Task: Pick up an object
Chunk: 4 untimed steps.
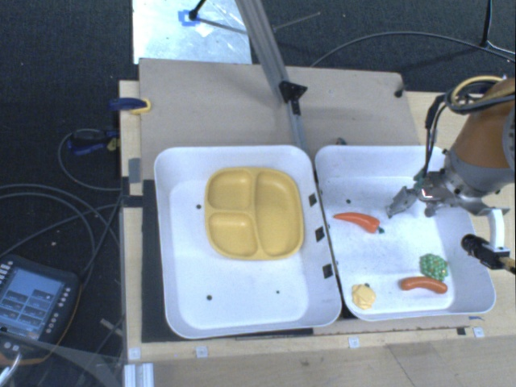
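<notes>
In the right bin point(379, 172) lie an orange carrot-like piece point(357, 221), a green knobbly piece point(433, 265), an orange-red sausage shape point(423, 285) and a small yellow piece point(364, 296). My gripper point(418, 206) hangs over the bin's right middle, right of the carrot-like piece and a little apart from it. Its fingers are spread open with nothing between them. One fingertip point(398, 205) points toward the carrot-like piece.
The left bin point(185, 297) holds a yellow divided plate point(254, 213). A grey pole point(266, 39) slants across the back of the bench to a clamp above the rim between the bins. Cables and a teach pendant point(32, 297) lie on the floor at left.
</notes>
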Tool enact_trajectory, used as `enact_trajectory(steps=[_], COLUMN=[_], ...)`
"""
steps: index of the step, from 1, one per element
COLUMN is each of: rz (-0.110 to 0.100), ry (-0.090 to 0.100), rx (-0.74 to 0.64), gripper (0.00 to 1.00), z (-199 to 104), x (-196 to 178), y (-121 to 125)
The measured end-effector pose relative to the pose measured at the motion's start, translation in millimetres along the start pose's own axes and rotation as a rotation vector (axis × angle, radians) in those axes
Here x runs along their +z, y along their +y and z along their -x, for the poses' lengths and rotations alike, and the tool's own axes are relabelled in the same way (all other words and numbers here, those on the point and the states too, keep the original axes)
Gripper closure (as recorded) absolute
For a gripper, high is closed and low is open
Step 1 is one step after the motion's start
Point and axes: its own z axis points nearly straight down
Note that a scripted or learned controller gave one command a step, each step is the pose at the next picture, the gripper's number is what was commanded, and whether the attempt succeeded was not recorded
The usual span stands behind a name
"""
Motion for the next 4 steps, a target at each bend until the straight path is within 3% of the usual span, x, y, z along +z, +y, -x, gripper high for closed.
enact_trajectory(steps=[1, 2, 4], rz=[0.002, 0.007, 0.011], ry=[0.0, -0.001, -0.003], rx=[0.0, 0.001, 0.001], gripper=[0.0, 1.0, 1.0], z=[0, 0, 13], x=[34, 21, -78], y=[0, 2, -2])
